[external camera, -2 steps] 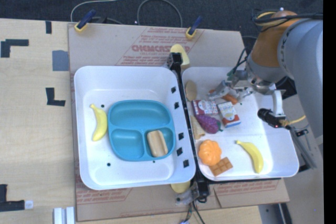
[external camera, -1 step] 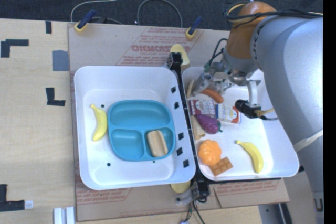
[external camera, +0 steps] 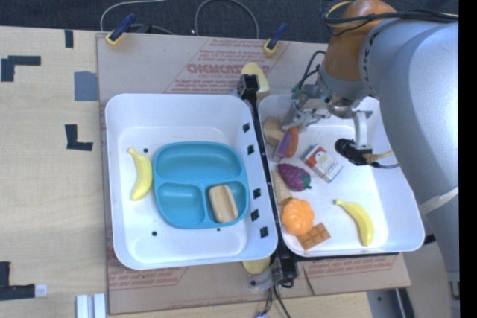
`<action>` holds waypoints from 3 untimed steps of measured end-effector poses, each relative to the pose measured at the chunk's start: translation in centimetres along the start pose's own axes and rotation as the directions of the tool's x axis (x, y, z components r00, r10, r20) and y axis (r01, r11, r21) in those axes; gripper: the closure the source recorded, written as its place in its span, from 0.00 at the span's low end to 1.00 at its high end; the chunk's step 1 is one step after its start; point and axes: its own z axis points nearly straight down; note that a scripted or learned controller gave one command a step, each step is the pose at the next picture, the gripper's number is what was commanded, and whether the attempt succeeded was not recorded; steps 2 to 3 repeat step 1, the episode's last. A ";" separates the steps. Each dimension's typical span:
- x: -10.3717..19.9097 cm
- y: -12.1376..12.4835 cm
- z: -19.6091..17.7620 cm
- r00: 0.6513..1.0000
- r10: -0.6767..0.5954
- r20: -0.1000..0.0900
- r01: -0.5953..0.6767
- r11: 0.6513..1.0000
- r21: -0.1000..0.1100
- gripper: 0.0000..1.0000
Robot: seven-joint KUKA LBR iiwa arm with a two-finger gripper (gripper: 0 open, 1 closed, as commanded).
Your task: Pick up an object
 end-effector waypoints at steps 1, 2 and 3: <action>7.0 -4.5 -9.5 1.000 -0.007 -0.011 0.007 1.000 -0.005 1.00; 7.0 -4.5 -9.5 1.000 -0.007 -0.011 0.007 1.000 -0.005 1.00; 7.0 -4.5 -9.5 1.000 -0.007 -0.011 0.007 1.000 -0.005 1.00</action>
